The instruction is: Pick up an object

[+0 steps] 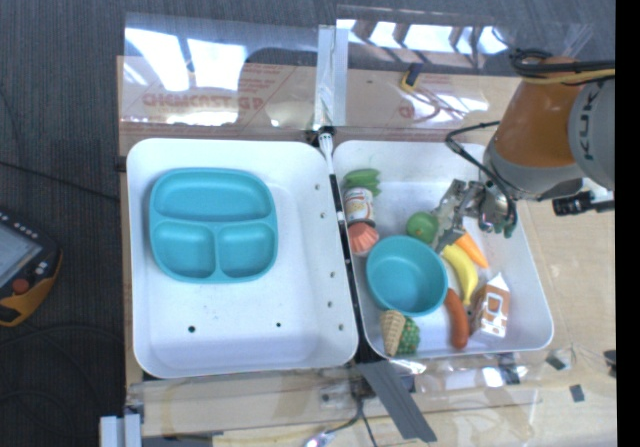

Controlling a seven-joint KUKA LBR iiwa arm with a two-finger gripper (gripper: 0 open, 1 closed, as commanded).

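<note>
Nearest the camera, at the front edge of the right bin point(540, 330), lay a corn cob point(399, 333) beside a blue bowl point(405, 275). Above a banana point(461, 269) near the right wall, the gripper point(462, 212) stood open and empty. I judged it should descend straight down, astride the banana.

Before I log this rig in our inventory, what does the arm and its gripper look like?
The arm is grey with a broad orange band above the wrist, and dark lettering shows on its grey shell. Thin black cables loop around the orange section. The gripper is a small metallic grey assembly with slender fingers.
</note>
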